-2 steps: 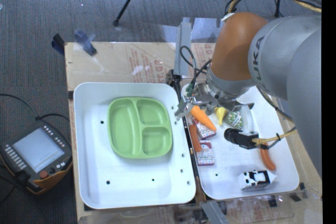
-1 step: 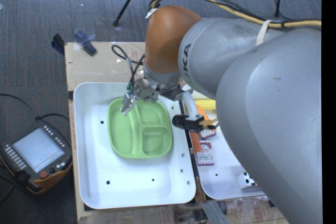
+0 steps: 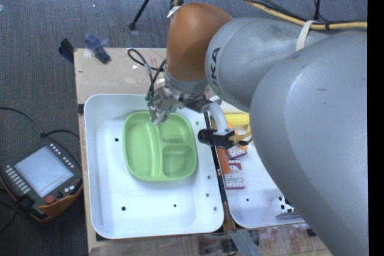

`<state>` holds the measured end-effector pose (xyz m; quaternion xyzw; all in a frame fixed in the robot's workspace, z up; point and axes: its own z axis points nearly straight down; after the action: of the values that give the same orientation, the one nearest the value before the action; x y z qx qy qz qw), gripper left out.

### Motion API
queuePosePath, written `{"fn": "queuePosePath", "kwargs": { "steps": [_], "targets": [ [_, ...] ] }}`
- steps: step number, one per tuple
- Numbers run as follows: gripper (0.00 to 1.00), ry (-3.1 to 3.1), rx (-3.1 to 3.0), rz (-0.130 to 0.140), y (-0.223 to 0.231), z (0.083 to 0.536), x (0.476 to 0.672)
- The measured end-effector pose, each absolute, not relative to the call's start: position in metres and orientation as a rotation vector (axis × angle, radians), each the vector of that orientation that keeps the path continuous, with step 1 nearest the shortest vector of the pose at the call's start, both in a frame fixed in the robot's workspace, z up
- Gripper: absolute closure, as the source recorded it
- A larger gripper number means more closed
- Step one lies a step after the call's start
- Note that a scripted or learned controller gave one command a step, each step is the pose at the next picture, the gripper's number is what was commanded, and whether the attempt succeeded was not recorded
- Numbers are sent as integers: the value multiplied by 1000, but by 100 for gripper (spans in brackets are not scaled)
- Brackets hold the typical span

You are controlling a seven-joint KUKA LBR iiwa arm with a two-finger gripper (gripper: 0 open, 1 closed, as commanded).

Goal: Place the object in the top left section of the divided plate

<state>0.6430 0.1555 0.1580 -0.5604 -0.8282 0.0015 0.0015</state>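
Observation:
A light green divided plate (image 3: 144,150) lies in the left white bin (image 3: 108,213), in its upper middle. The plate has one long section on the left and two smaller sections on the right. My gripper (image 3: 158,114) hangs from the orange-banded wrist over the plate's far rim, near where the long section meets the upper right one. I cannot make out anything held in it. The big grey arm covers most of the right bin.
In the right bin (image 3: 258,213) lie a yellow object (image 3: 238,122), red and white packets (image 3: 233,175) and a small black and white thing (image 3: 282,207). A teach pendant (image 3: 39,180) rests on the floor to the left. Bare bin floor surrounds the plate.

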Motion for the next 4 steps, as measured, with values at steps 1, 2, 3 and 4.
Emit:
{"fn": "queuePosePath", "kwargs": {
  "steps": [1,2,3,4],
  "targets": [
    [100,-2355,-2076,7,142,246,589],
    [100,-2322,-2110,7,24,197,563],
    [100,-2515,-1879,4,89,213,623],
    [100,-2598,-1761,4,59,237,596]
  ]
}}
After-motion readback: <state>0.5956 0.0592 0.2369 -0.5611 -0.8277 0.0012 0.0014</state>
